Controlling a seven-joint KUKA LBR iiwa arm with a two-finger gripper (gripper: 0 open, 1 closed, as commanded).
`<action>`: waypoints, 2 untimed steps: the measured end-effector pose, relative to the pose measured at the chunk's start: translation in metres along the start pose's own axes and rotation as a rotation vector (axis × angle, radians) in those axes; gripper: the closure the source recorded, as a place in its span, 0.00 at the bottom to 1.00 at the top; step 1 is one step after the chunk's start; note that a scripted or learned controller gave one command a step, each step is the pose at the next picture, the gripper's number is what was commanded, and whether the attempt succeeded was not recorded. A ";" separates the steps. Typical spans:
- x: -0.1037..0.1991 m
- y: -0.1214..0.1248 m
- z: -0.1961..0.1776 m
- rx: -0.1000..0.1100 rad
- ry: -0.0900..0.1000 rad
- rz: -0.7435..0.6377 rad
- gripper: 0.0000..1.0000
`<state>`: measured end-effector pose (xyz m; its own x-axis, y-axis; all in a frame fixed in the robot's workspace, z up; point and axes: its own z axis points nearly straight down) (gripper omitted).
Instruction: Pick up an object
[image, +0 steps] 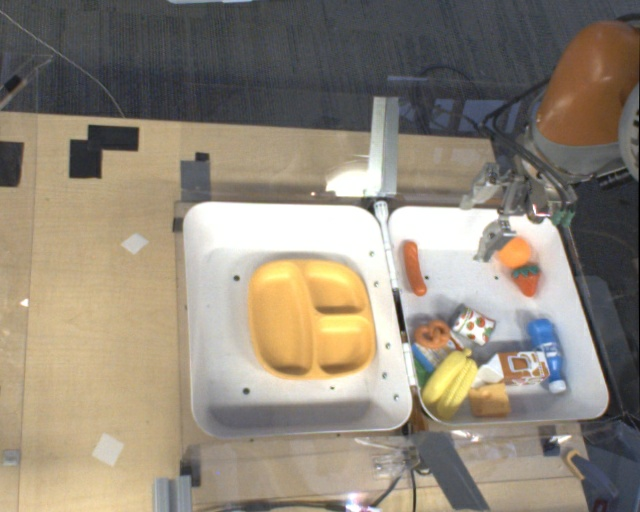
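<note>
A wooden table (90, 330) carries two shallow white bins side by side. The left bin (215, 300) holds a yellow divided tray (308, 318) lying flat near its middle, with one long compartment on its left and two smaller ones on its right.

The right bin (455, 255) holds the loose toy food. A red sausage (413, 267) lies near the bin's left wall, toward the far side. Nearer the front sit a pretzel-like piece (432, 334), a small red and white carton (473, 327), a bunch of yellow bananas (449, 383), a tan bread piece (489, 401) just right of the bananas, an orange and white box (524, 367) and a blue bottle (546, 350) by the right wall. An orange piece (515, 251) and a red strawberry-like piece (527, 279) lie together in the far right part of the bin.

The arm reaches in from the right, its orange band (590, 85) above the bin's far right corner. The hand (497, 235) hangs over that corner, one metal finger (491, 242) pointing down just left of the orange piece. I cannot tell how wide the hand stands, and nothing is seen gripped in it
</note>
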<state>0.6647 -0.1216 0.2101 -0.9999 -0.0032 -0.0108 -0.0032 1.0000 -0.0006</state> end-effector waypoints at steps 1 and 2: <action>-0.005 0.029 0.066 0.000 0.004 0.436 0.00; 0.006 0.030 0.110 -0.004 -0.004 0.737 0.00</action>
<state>0.6602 -0.0918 0.0998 -0.7423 0.6700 -0.0105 0.6699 0.7423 0.0122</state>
